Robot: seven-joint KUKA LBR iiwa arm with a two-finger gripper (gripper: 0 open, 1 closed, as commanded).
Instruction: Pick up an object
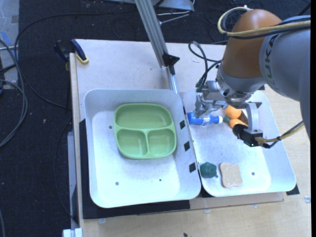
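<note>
Camera view: your gripper (205, 108) sits low over the right bin (276, 174), at that bin's far-left part, close to the wall it shares with the left bin (98, 181). Can't tell its state, the wrist blocks it.

A blue-and-white bottle-like object (203, 119) lies on its side directly under the gripper, touching or nearly touching it; you can't confirm a grasp from here. An orange object (232, 113) is just right of the blue one, partly under the wrist.

Near edge of the right bin: a small dark green object (208, 170) and a tan bread-slice-like piece (230, 175) side by side, well apart from the gripper.

Left bin holds a green divided plate (145, 131), lying flat.
</note>
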